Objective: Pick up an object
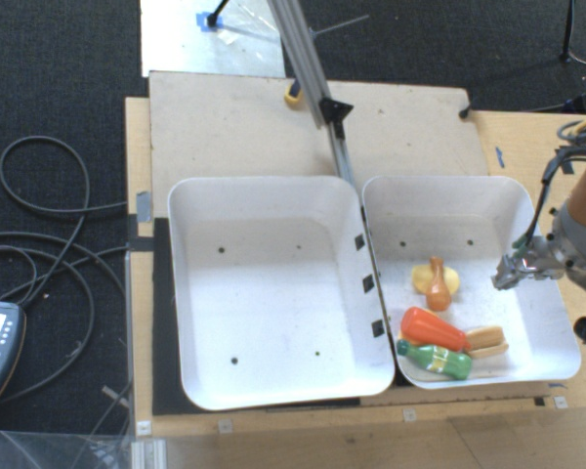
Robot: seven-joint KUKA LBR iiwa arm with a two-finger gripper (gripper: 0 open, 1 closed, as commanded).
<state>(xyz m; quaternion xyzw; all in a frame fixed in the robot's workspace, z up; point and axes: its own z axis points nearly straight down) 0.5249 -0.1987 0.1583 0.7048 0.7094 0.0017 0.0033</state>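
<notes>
green bottle (pixel 436 359) at rt bin (pixel 542 291) front edge, fingers (pixel 513 272) near rt wall.

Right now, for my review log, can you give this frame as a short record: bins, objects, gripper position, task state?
left bin: white, shallow, no objects seen inside
right bin: white, holds all four objects
objects: orange carrot-like piece; green bottle; tan hot-dog-like piece; yellow and orange piece
layout: carrot, bottle and hot dog bunched at near edge; yellow piece just beyond them
gripper: over right side of right bin, apart from the objects
task state: nothing picked up yet
</notes>
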